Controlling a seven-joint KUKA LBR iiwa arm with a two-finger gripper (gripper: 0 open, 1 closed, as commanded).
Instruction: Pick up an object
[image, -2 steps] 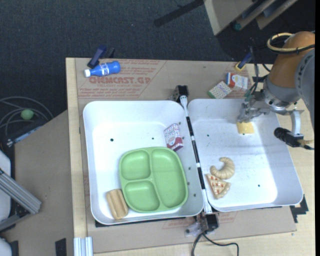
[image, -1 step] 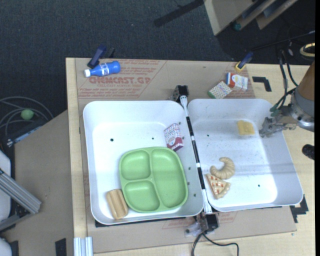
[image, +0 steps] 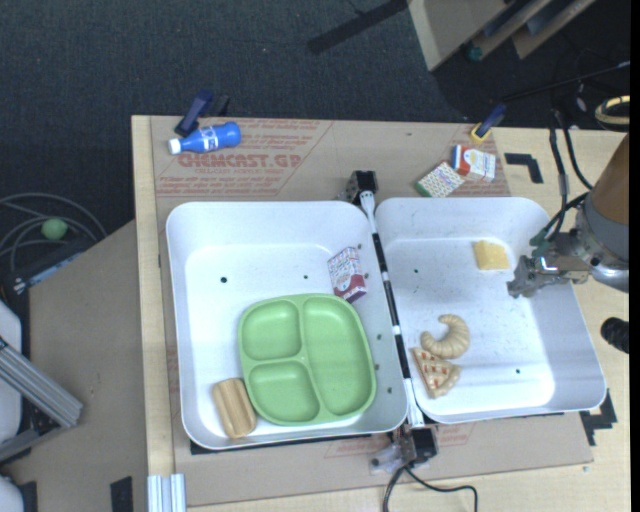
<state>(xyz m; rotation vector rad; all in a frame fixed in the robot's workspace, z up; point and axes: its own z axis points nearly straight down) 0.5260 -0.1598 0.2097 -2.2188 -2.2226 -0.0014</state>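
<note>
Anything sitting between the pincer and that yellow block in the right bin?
Nothing visible. The pincer hangs over the right bin just right of and below the yellow block, with bare bin floor between them. The croissant and waffle lie nearer the bin's front, off that line.
</note>
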